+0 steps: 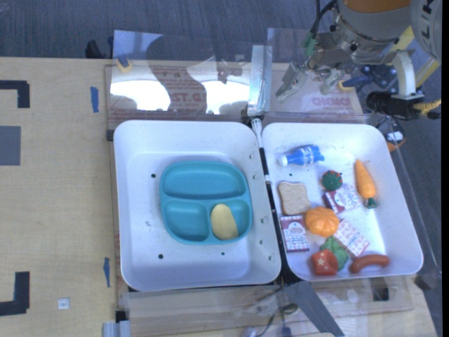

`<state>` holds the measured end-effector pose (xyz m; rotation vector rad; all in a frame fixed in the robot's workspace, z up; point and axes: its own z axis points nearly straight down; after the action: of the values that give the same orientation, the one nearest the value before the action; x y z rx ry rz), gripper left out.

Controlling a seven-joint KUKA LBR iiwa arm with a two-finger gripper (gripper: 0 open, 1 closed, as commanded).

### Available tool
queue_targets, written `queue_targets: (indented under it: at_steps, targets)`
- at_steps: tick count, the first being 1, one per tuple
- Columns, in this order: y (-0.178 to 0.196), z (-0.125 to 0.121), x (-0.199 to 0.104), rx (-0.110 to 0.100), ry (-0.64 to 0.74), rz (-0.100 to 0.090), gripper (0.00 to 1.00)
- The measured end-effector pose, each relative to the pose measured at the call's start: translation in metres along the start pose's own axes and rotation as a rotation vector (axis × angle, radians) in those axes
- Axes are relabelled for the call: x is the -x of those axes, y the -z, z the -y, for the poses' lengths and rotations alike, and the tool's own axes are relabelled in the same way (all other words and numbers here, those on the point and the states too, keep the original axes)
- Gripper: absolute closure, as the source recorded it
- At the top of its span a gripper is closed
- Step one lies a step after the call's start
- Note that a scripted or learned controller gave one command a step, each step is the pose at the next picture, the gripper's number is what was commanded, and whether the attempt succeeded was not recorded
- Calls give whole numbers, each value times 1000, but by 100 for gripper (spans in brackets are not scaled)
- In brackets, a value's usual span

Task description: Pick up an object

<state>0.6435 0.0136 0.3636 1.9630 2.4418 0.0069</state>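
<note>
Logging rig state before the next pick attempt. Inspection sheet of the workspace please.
Surface: two shallow white bins side by side on a tan wooden bench.
Job's things: right bin holds blue plastic bottle, toy bread slice, orange toy carrot, orange toy pumpkin, red toy sausage.
Clutter: teal divided plastic tray in left bin, yellow toy lemon in its lower right compartment.
Hand: raised behind the right bin, holding nothing.
Cables: black leads by the wrist.
Surroundings: grey carpet.

Two bins, one tray, eleven foods
</note>
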Motion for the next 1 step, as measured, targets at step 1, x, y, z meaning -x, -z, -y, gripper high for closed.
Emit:
queue_targets:
  at_steps: [1]
  targets:
    - [-83, 0, 26, -17, 84, -5, 0]
